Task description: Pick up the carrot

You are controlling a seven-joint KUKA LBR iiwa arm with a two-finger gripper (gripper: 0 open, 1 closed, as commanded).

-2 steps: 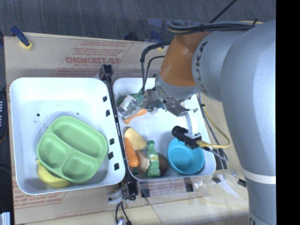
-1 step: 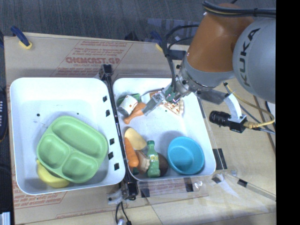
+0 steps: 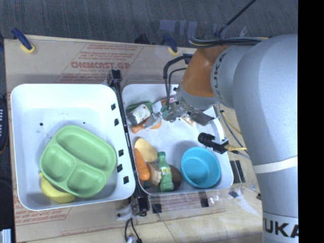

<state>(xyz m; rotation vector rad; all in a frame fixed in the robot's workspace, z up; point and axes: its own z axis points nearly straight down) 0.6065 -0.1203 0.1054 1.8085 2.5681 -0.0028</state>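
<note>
Orange carrot (image 3: pixel 142 166) lies near the front-left of the right bin (image 3: pixel 227 178), touching the green bottle (image 3: pixel 164 172). I cannot tell the state of the pincer (image 3: pixel 169 111), hovering farther back; it may seize neighbours.

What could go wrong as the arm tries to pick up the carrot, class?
1. The carrot lies tight against the bin wall, leaving little finger room.
2. The green bottle and a pale yellow item crowd it; either could be grabbed instead.
3. The gripper sits over other clutter, away from the carrot.
</note>
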